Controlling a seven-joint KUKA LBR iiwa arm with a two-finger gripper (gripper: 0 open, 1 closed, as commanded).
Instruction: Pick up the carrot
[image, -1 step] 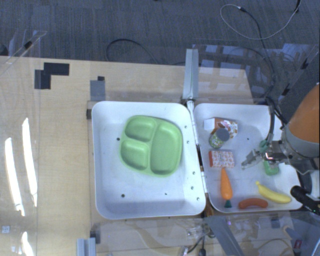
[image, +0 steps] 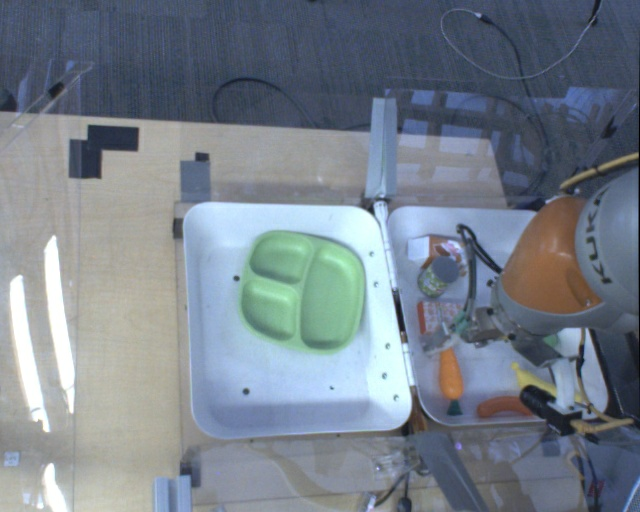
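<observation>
Two shallow white bins sit side by side on the wooden worktop (image: 120, 300). The left bin (image: 215, 390) holds a green divided plate (image: 303, 290) with three compartments, lying a little toward the bin's far side and well apart from everything else.

The right bin (image: 420, 390) is crowded. Near its far left corner lies a small packet with orange and white print (image: 428, 246), and just nearer than it a round can or jar lies tilted (image: 441, 275). Below that, a flat red-and-white wrapper (image: 436, 316) rests along the bin's left side. Along the near edge lie a red sausage-shaped item (image: 504, 407) and, toward the near right corner, a yellow item (image: 532, 380) partly covered by the arm's dark fittings.

The carrot (image: 452, 375) lies in the near left part of the right bin, roughly lengthwise from far to near, its green end pointing at the near edge.

The grey arm with its orange band (image: 548, 265) covers much of the bin's right half. The claw (image: 468, 330) is just beyond the carrot's far end, between the wrapper and the carrot; whether it touches either, and how far it is open, cannot be told.
</observation>
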